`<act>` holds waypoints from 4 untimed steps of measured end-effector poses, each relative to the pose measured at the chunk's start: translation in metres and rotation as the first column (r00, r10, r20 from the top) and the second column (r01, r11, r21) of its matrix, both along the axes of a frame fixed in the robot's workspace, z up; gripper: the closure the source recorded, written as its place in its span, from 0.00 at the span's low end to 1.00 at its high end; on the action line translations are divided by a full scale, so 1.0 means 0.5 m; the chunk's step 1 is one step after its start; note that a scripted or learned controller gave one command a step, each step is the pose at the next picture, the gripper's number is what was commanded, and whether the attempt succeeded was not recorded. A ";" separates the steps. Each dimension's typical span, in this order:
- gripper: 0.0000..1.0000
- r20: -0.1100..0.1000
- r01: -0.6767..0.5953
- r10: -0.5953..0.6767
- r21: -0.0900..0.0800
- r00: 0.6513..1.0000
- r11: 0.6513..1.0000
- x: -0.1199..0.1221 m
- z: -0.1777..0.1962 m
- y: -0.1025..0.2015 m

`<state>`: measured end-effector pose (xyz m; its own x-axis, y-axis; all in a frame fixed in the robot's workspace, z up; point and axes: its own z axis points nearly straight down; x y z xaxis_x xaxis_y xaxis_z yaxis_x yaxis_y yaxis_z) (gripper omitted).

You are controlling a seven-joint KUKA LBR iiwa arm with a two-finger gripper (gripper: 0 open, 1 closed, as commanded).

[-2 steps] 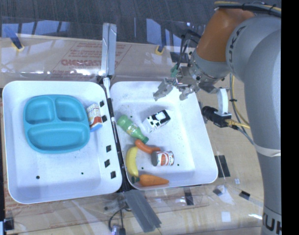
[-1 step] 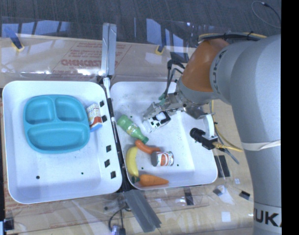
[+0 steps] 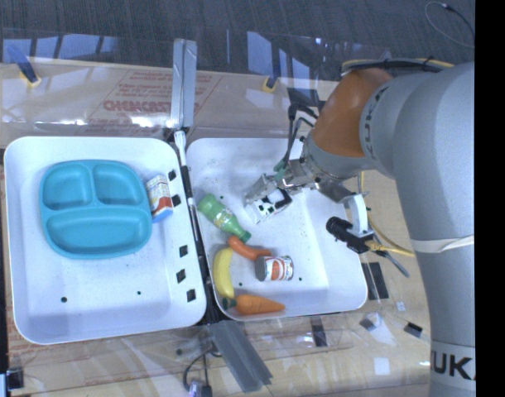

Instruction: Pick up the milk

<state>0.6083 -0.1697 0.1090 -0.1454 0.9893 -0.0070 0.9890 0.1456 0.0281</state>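
you are looking down on two white bins side by side. the left bin [image 3: 37, 304] carries a blue divided tray [image 3: 95, 208], and just beside the tray's right edge, near the wall between the bins, sits a small carton with red and blue print [image 3: 159, 195].

the right bin [image 3: 339, 284] has the grey arm [image 3: 418, 131] reaching in from the right, its orange band [image 3: 345, 114] above the wrist. the gripper [image 3: 267, 197] is low in the upper middle of this bin, and you can see a small white carton with black patches, the milk [image 3: 273, 204], right at its tips. it sits tilted, and it looks to be touching the fingers, but you cannot tell from here whether they are closed around it or merely beside it, nor how wide they stand.

left of the milk lies a green bottle [image 3: 221, 217], slanted. below it are a carrot [image 3: 246, 249], a banana [image 3: 223, 273] along the left wall, a small can with a red label [image 3: 278, 268], and a second carrot [image 3: 257, 305] at the front wall.
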 end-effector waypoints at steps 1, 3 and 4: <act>1.00 0.005 -0.006 0.006 -0.001 1.000 1.000 0.005 0.027 0.002; 0.00 -0.005 -0.128 0.128 0.011 0.992 0.992 -0.011 -0.001 -0.053; 1.00 0.000 -0.131 0.131 0.001 0.991 0.991 -0.006 0.024 -0.058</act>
<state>0.6051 -0.1986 0.1212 -0.2741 0.9617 -0.0059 0.9613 0.2742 0.0287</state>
